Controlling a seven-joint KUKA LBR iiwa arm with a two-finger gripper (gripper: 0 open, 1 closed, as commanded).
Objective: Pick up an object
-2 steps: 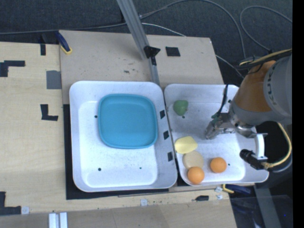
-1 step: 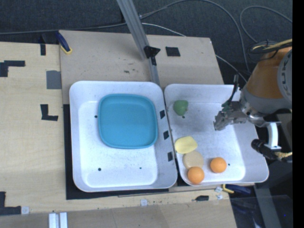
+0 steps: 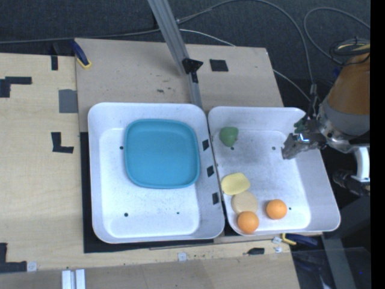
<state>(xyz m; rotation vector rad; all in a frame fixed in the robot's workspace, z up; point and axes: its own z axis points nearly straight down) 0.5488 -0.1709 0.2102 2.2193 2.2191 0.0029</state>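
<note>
- Gripper point(image 3: 293, 147) hangs over the right edge of the right bin point(image 3: 317, 188); fingers too small and dark to judge, so their opening cannot be told; nothing seen between them.
- Candidates all lie in the right bin: green object point(image 3: 228, 136) alone near the upper left corner; yellow piece point(image 3: 234, 183), beige piece point(image 3: 245, 201) and one orange ball point(image 3: 248, 222) touching in a cluster; second orange ball point(image 3: 276, 209) just beside them.
- Judgement: take the green object or the lone ball (free space around each); descend straight, centred, close only once low.
- Left bin point(image 3: 108, 179) holds a blue plate point(image 3: 162, 153); clear of the reach.
- Obstacles: bin walls, clustered neighbours; metal rail point(image 3: 174, 35) crosses the desk point(image 3: 36, 161) above, well apart.
</note>
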